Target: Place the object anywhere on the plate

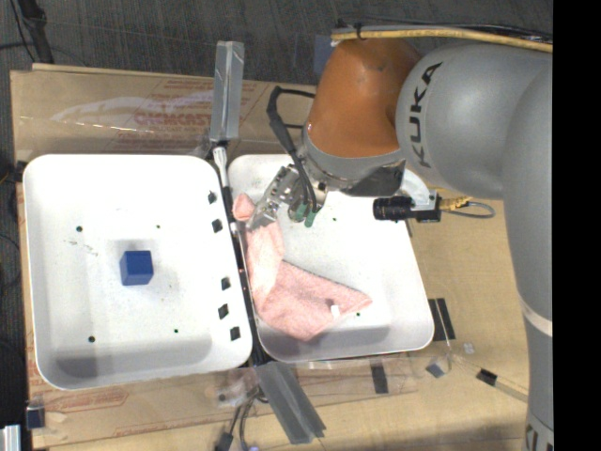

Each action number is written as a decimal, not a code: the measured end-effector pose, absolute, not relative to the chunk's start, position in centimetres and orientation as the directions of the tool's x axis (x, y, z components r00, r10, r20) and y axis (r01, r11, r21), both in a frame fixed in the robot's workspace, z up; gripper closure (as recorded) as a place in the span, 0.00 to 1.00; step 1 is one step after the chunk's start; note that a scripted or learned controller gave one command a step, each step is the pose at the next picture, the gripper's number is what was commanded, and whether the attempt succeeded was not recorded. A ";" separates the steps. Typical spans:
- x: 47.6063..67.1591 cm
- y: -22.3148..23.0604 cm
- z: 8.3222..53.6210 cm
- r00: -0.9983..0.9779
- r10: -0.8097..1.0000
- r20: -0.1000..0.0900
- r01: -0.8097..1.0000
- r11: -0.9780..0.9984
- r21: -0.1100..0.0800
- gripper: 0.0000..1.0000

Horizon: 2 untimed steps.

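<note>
A pink cloth [302, 299] lies crumpled in the right bin [371, 252], along its left wall, with a narrow end reaching up to the bin's top left corner. My gripper [273, 203] hangs over that upper end of the cloth, right by the pink tip, under the orange band of the arm. Whether it touches the cloth is hidden by the wrist. A small blue cube [137, 267] sits alone on the floor of the left bin [56, 172], far to the left of the gripper.
The grey arm [470, 111] covers the upper right of the view and the back edge of the right bin. A black cable and a small black fitting [406, 210] hang off the wrist. A raised divider with black clips [228, 271] separates the bins.
</note>
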<state>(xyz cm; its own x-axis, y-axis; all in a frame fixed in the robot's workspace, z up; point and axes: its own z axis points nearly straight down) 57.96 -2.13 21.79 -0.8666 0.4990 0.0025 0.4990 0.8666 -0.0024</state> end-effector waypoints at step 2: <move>53.9 7.4 22.3 -1.000 -0.003 0.003 -0.003 1.000 -0.001 1.00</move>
<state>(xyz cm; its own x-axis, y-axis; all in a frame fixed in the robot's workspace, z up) 53.92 7.37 22.33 -1.0000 -0.0028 0.0032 -0.0028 1.0000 -0.0013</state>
